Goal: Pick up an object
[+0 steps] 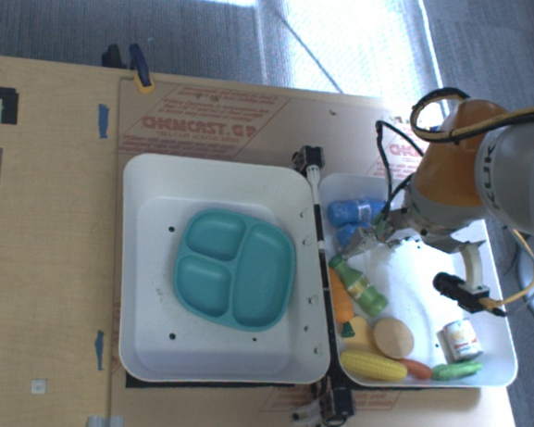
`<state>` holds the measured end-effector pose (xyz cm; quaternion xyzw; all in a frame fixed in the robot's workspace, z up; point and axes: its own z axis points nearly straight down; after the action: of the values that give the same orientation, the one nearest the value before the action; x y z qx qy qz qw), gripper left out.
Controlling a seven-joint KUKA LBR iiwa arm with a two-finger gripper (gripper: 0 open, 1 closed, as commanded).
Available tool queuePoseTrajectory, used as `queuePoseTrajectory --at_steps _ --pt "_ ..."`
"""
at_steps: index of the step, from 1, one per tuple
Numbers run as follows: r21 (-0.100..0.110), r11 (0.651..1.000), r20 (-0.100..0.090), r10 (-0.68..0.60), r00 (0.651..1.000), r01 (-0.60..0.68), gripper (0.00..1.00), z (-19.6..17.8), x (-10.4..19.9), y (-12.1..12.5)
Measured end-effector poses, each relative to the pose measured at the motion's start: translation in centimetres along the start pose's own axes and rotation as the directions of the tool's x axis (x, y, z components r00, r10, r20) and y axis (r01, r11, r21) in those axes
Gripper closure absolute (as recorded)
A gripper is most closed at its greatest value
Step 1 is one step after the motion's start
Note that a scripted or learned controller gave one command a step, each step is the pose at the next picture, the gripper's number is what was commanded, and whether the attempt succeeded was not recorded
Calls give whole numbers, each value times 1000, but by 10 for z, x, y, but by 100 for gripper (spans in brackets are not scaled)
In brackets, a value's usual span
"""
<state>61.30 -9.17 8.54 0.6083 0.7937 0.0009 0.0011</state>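
The green bottle (363, 287) lies at centre right of the frame, its label unreadable. Whether the gripper (384, 229) is spread or pressed together, I cannot tell. Red print on the cardboard (200, 128) at upper centre reads roughly "CHEMCAST GP".

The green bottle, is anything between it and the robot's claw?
Nothing visible blocks it. The gripper hangs just above the green bottle in the right bin. A blue object lies beside the gripper, not between them.

Bright daylight from above, blown-out glare patch on the grey floor (293, 24) at top, soft shadows, slightly soft focus
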Motion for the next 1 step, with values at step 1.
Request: queuePoseTrajectory --at_steps 1 --pt "1 856 1 516 856 -516 0 -100 34 57"
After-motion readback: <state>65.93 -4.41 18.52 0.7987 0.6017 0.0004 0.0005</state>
